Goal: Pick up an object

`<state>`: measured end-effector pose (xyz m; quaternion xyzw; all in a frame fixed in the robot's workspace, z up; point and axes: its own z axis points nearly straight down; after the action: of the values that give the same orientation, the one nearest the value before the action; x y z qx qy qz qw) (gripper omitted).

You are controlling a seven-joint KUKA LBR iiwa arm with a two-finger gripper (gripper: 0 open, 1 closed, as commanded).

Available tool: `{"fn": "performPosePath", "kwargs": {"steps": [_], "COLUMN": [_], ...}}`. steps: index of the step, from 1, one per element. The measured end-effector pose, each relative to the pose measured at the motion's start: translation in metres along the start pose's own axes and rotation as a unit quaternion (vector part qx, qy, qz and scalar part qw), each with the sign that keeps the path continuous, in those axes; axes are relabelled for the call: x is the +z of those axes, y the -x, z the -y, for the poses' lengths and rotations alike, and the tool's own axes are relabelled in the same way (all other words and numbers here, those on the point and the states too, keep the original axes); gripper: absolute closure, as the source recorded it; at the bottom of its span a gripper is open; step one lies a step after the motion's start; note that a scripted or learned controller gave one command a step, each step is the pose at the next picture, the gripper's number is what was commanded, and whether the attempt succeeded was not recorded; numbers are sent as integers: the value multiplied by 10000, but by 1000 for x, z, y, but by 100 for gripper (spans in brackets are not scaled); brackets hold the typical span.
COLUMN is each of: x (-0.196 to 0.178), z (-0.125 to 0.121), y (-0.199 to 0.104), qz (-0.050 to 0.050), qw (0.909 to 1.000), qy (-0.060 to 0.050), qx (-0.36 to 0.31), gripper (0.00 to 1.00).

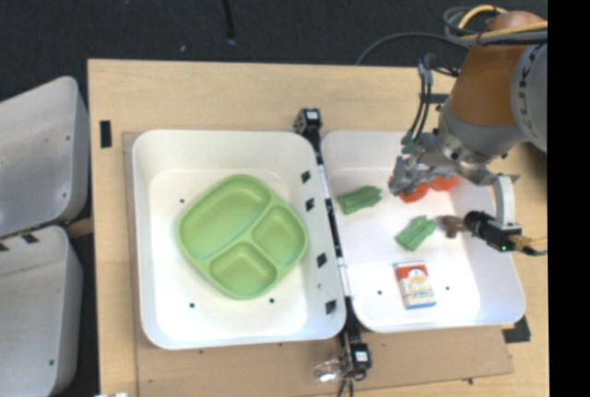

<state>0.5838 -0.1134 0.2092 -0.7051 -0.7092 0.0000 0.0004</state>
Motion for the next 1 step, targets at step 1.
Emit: {"fn": "performPosePath", "kwargs": {"steps": [1], "x": [1], "z": [12], "y": [-43], "qz": [1], "qw": [10000], "qy": [2], "qx": [4], "gripper": [100]}}
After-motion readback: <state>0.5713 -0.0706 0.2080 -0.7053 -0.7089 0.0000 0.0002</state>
